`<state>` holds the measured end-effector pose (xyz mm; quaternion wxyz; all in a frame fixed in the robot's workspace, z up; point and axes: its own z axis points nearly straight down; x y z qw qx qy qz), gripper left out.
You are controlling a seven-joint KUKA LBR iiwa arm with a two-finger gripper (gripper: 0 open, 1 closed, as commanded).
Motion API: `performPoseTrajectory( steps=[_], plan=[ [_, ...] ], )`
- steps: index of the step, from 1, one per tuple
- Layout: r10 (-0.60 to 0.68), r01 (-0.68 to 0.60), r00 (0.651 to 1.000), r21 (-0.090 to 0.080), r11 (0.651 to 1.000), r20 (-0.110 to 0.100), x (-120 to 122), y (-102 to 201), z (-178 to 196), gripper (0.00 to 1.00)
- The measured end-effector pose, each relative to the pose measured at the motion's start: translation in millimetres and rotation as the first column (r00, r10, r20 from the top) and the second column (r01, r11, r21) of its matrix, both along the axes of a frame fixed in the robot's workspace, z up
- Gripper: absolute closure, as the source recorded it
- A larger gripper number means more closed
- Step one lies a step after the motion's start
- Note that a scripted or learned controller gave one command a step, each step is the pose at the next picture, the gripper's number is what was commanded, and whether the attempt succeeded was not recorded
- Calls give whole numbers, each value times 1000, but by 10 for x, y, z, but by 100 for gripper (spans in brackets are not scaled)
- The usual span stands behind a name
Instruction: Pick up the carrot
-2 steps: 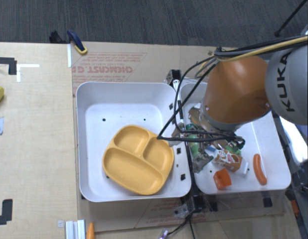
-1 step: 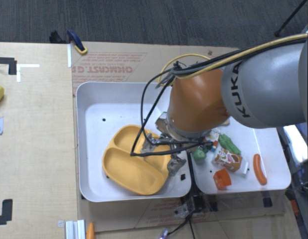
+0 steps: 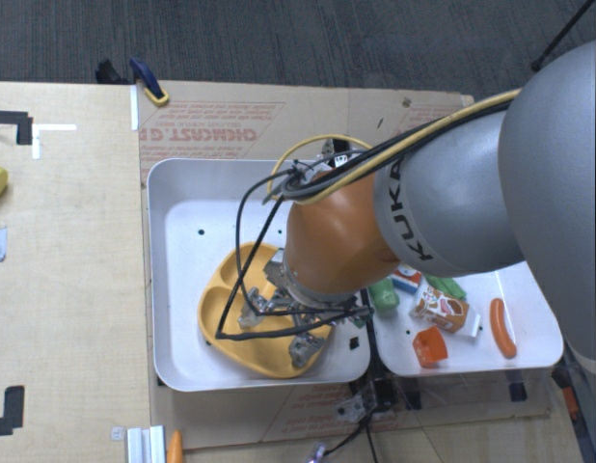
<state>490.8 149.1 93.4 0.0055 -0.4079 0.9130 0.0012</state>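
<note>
- Dark carpet runs along the top, above a pale wooden bench (image 3: pixel 67 287) carrying two shallow white bins side by side on printed cardboard.
- Left bin (image 3: pixel 177 258): bare white floor lies open along its left wall and upper left corner; a yellow divided plate (image 3: pixel 230 307) fills the lower middle, close to the near rim.
- Grey arm with its orange band (image 3: pixel 332 239) reaches in from the right, covering the left bin's right half and much of the right bin (image 3: pixel 539 340).
- Hand (image 3: pixel 284 331) sits low over the yellow plate, black cables looping around it; whether its fingers are spread or pressed together cannot be told from this angle.
- Carrot (image 3: pixel 503 328) lies in the right bin near its right wall, well apart from the hand and across the rims where the bins meet.
- Beside the carrot, toward the hand: a small printed packet (image 3: pixel 443 309), an orange-red block (image 3: pixel 430 346) and green items (image 3: pixel 383 297) tucked against the arm.
</note>
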Motion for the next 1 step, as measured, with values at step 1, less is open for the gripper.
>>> performPoseTrajectory(
  steps=[1],
  plan=[
    [0,0,1000,0,1000,4,20,1,93,100]
  ],
)
